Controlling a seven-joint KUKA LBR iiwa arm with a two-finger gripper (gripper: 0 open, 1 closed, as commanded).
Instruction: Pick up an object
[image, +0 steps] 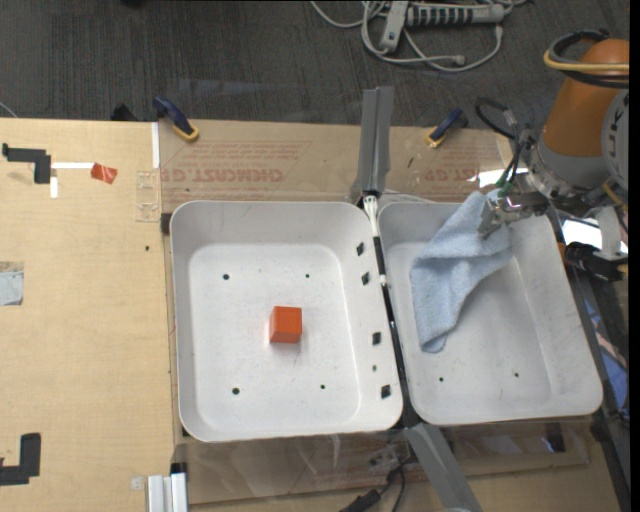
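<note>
Background: workbench and floor area

A brown cardboard sheet covered the tabletop, fastened by blue-and-yellow clamps. A light wooden panel lay left. Grey cables and a power strip rested on dark carpet.

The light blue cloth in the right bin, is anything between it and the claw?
Nothing visible. The claw is at the upper corner of the light blue cloth, which hangs lifted there and trails down onto the right white bin. The small orange block sits apart in the left white bin.

An orange-red cube sits in the white left bin. A pale blue-grey cloth drapes in the white right bin. The arm is grey with an orange band; the bench is tan.
</note>
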